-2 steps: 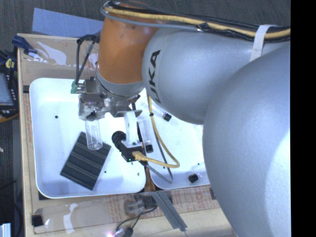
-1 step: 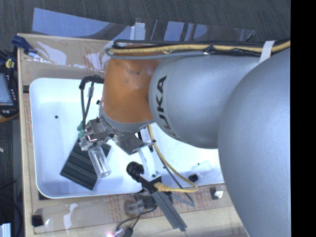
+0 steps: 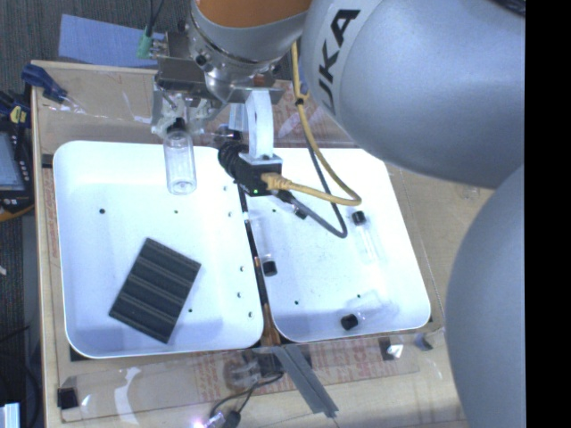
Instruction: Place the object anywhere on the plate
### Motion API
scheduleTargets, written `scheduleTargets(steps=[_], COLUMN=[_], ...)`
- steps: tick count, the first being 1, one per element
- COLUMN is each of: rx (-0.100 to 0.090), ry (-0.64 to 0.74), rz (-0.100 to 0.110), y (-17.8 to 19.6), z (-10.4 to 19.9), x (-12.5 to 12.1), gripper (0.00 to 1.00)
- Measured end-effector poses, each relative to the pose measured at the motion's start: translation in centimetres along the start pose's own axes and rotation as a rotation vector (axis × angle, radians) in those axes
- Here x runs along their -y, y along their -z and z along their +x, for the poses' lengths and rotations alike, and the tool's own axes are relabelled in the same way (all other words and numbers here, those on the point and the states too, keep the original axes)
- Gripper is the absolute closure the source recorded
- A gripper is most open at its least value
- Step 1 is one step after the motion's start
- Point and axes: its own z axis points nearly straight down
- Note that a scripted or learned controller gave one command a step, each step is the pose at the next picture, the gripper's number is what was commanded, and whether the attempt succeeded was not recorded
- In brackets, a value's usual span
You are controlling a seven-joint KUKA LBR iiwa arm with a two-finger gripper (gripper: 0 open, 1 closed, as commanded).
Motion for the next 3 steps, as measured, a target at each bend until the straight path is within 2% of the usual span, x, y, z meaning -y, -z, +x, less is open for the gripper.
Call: scheduleTargets(steps=[1, 2, 3], rx=[0.005, 0.007, 0.006], ry=[-0.065, -0.312, -0.324], rz=[0.006, 0.006, 0.005], y=[-9.6, -17.1, -22.7], z=[-2.1, 4.0, -4.0], x=[5.5, 9.7, 9.2], gripper=[1.0, 1.0, 1.0])
